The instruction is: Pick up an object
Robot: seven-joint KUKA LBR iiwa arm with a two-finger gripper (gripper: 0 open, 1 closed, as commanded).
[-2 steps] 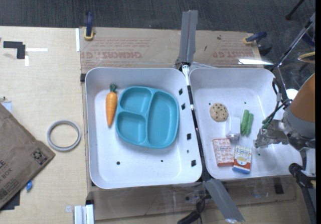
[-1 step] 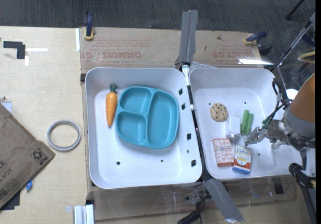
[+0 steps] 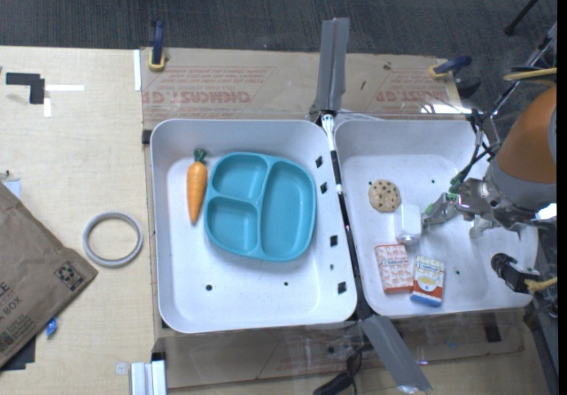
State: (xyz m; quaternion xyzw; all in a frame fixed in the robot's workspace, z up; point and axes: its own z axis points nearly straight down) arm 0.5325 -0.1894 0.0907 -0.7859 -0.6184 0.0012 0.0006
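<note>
My gripper (image 3: 432, 213) is low in the right bin (image 3: 443, 150), reaching in from the right with its tip just right of a small white object (image 3: 408, 223). A round chocolate-chip cookie (image 3: 384, 196) lies up and to the left of it. In front of the gripper lie a small red box (image 3: 392, 267) and a blue and yellow carton (image 3: 428, 282) side by side. The left bin (image 3: 173, 234) holds an orange carrot (image 3: 196, 189) beside a teal divided plate (image 3: 262, 205). Nothing shows held in the gripper.
The arm's orange band (image 3: 534, 143) and grey wrist hang over the right bin's right side. A grey divider (image 3: 334, 65) runs between the bins. A tape ring (image 3: 112, 237) and a brown cardboard box (image 3: 31, 274) lie on the bench at left.
</note>
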